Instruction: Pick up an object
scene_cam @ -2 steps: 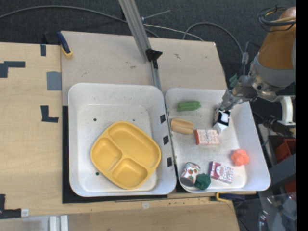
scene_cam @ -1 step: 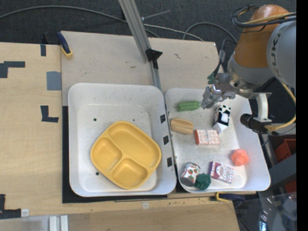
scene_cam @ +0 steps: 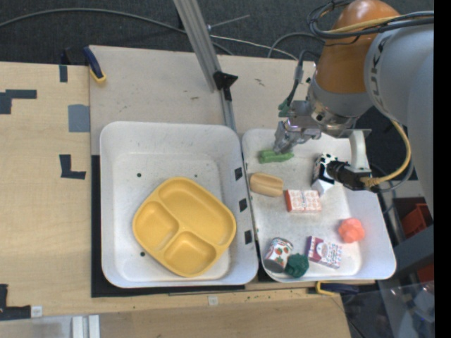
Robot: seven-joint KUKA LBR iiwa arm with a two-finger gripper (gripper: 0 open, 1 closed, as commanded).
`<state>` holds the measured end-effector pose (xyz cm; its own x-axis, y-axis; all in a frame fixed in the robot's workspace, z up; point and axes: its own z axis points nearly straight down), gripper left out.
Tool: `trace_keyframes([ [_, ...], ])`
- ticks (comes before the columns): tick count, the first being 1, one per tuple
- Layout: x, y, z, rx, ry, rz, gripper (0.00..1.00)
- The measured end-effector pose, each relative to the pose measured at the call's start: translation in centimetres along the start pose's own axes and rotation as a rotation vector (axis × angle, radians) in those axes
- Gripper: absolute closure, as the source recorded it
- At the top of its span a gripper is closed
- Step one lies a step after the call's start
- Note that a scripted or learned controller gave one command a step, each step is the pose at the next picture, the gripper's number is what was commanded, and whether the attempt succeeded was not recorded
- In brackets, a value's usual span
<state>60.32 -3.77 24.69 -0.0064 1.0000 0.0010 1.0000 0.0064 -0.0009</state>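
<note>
The gripper (scene_cam: 284,144) hangs low over the green object (scene_cam: 275,157) in the right bin (scene_cam: 380,255). A yellow tray (scene_cam: 184,225) lies in the left bin (scene_cam: 120,153).

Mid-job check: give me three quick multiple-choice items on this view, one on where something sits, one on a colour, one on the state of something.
1. Where is the yellow tray?
A. left bin
B. right bin
C. on the bare bench

2. What colour is the flat piece under the gripper?
A. orange
B. green
C. white

3. How does the divided tray lie?
A. flipped over
B. standing on edge
C. flat, compartments facing up

Answers:
1 A, it rests inside the left bin.
2 B, it is green, at the top of the right bin.
3 C, its three compartments show from above.
</note>
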Motion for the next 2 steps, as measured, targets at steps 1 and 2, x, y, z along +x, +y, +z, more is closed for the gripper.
trace_keyframes([
  [1,5.6,1.6,-0.3,-0.001,0.001,-0.001,1.00],
  [2,10.7,4.4,1.2,0.000,-0.001,0.000,1.00],
])
